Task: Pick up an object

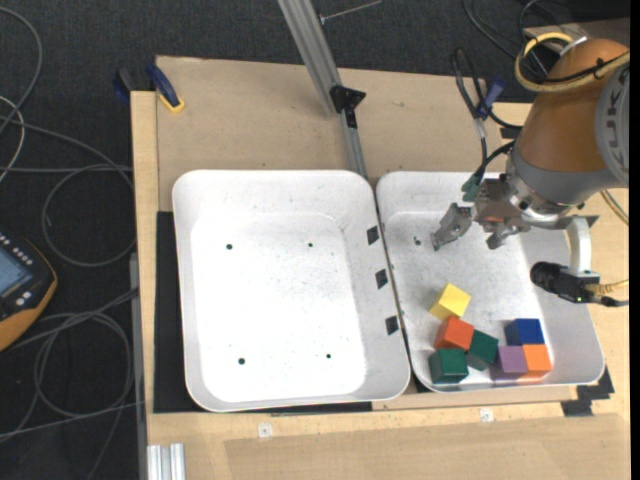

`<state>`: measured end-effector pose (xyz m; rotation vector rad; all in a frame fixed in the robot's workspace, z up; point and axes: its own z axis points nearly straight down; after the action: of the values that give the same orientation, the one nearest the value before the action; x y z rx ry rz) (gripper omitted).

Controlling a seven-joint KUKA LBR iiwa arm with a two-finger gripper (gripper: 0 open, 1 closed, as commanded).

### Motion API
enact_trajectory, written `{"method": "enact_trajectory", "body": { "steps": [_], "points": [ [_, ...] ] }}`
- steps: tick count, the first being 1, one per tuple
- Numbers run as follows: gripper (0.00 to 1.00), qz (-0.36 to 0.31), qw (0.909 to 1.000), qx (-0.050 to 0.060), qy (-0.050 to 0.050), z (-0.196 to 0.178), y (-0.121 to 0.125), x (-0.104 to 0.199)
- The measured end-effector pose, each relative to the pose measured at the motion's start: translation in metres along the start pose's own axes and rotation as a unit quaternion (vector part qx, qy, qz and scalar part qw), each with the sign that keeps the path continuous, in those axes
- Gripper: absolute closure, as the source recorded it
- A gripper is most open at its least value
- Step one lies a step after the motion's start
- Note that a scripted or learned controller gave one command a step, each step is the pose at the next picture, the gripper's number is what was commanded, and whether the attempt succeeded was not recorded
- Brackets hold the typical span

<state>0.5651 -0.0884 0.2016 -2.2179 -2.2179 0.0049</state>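
while the left bin (pixel 200 203) sits beside it, the right bin (pixel 400 196) holds seven blocks clustered at its near end: one yellow block (pixel 452 300), two orange blocks (pixel 456 332), two green blocks (pixel 449 365), one purple block (pixel 512 359), one blue block (pixel 524 331). none shows a long axis. gripper (pixel 470 226) hovers apart from them, fingers spread, pinching nothing.

Both bins, the left bin (pixel 200 208) and the right bin (pixel 420 198), are white with dark specks. Toward the right bin's near edge lie a yellow block (pixel 452 300), an orange block (pixel 456 334), two green blocks (pixel 449 365) (pixel 484 348), a blue block (pixel 524 332), a purple block (pixel 512 360) and another orange block (pixel 537 359).
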Motion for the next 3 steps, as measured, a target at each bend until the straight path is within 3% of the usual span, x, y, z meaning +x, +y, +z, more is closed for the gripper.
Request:
{"method": "enact_trajectory", "body": {
  "steps": [2,3],
  "points": [
    [0.0,0.0,1.0,0.001,0.0,0.095,-0.002,0.002],
    [1.0,0.0,1.0,-0.003,0.0,0.081,0.001,0.002]
  ]
}}
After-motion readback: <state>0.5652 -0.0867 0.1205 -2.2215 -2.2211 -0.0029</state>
